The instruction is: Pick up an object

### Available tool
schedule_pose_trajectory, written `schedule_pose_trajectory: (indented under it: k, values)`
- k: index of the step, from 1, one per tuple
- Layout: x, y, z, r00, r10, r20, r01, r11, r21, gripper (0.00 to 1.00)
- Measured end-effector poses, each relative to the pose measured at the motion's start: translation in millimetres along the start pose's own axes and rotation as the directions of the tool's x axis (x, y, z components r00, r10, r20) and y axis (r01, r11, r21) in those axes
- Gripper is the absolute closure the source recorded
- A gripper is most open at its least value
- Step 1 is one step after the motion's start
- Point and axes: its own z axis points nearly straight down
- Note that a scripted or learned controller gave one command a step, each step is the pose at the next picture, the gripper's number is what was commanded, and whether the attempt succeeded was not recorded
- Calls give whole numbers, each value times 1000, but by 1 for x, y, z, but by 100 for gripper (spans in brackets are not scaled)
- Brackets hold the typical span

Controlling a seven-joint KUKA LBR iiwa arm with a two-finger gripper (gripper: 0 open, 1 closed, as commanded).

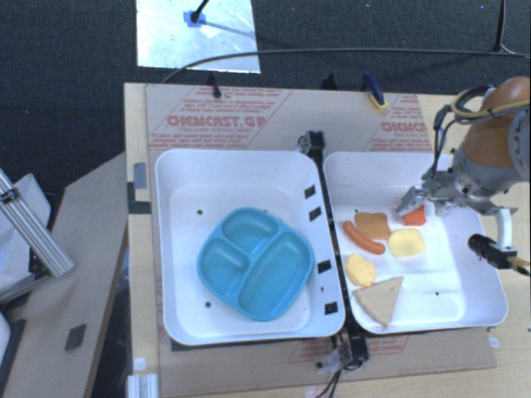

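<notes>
leftward, left bin (178, 222) with a blue divided plate (255, 262). then right bin (473, 305): sausage (363, 238), orange toast slice (372, 224), yellow chip (359, 269), tan wedge (380, 298), pale yellow round (406, 242). rightmost, gripper (414, 207) low over a red-orange piece (415, 216), touching it; fingers' spread or pinch cannot be told.

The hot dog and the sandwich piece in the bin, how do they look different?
The hot dog is orange-red, while the sandwich piece is pale tan. The hot dog is long, thin and rounded; the sandwich piece is a flat triangle. The hot dog lies higher in the picture, the sandwich piece lowest. Both are toy foods lying in the right bin.
</notes>
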Motion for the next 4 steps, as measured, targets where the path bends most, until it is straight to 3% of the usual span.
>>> schedule_pose_trajectory:
  k: [1, 3, 4]
  values:
    - [0, 1, -14, 1000, 0, 2, 0, 1000, -5, 100]
    - [-2, -5, -118, 1000, -1, 3, 1, 1000, -9, 100]
    - [-2, -3, -136, 1000, -3, 2, 3, 1000, -6, 100]
